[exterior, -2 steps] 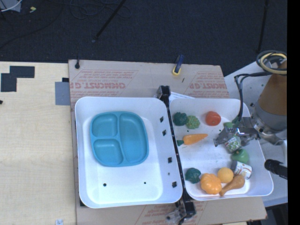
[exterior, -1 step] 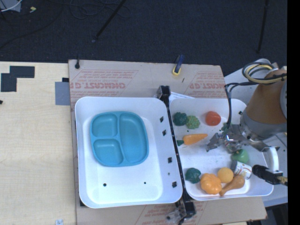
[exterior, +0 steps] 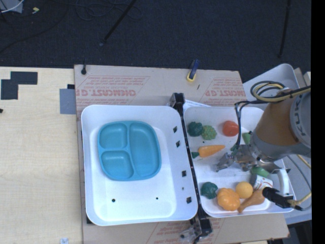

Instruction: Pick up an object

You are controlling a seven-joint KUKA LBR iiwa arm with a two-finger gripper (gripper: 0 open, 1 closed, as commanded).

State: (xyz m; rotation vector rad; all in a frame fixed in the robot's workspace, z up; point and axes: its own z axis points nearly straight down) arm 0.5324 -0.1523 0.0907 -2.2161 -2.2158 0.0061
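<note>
My gripper (exterior: 224, 162) hangs low over the middle of the right bin (exterior: 217, 117), just below an orange carrot (exterior: 210, 150). Around it lie a red tomato (exterior: 230, 128), a dark green broccoli piece (exterior: 195, 128) and a lighter green one (exterior: 208, 132) towards the back. At the front are a dark green vegetable (exterior: 208, 189), an orange fruit (exterior: 228, 200), a yellow lemon (exterior: 244, 189) and a tan, carrot-shaped piece (exterior: 253, 202). A green-and-white item (exterior: 260, 171) sits partly under the wrist. I see nothing held.
The left bin (exterior: 96, 197) holds a blue divided plate (exterior: 129, 150). A black divider (exterior: 184, 151) with clips runs between the bins. The arm (exterior: 277, 126) covers the right bin's right side. Cardboard lies under both bins.
</note>
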